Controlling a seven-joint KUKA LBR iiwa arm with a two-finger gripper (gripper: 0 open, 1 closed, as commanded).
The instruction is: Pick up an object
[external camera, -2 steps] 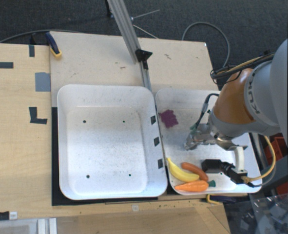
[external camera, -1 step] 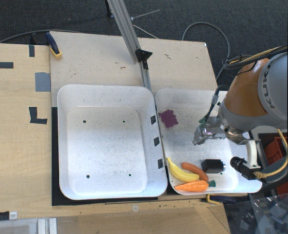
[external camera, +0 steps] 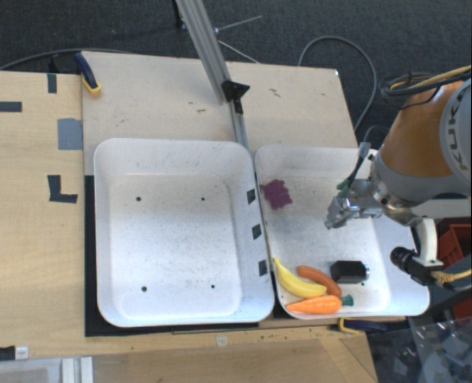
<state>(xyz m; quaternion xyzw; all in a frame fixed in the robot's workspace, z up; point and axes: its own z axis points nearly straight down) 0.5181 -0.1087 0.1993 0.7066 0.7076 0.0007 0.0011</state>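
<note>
Bench (external camera: 180,94): lying under both bins, its pale top showing along the far edge and at the left.
Arm (external camera: 427,150): reaching in from the right, its orange band sitting above the right bin's right edge.
Left bin (external camera: 108,230): sitting on the bench's left half, its right wall touching the right bin.
Right bin (external camera: 315,162): sitting beside it, carrying all the small things.
Metal rail (external camera: 204,38): slanting down from the far edge toward the seam between the bins.
Gripper (external camera: 335,218): hanging over the middle of the right bin, toward its right side, above bare floor; whether it is clenched or released cannot be told, and nothing is showing in its grasp.
Banana (external camera: 293,282): lying near the right bin's front edge, close to its left wall.
Orange carrot (external camera: 314,305): lying along the front edge, just in front of the banana.
Second carrot (external camera: 319,278): resting against the banana's right side.
Black block (external camera: 349,271): sitting just right of the carrots, near the front edge, below the gripper.
Purple piece (external camera: 277,193): lying near the right bin's far left corner, well apart from the gripper.
</note>
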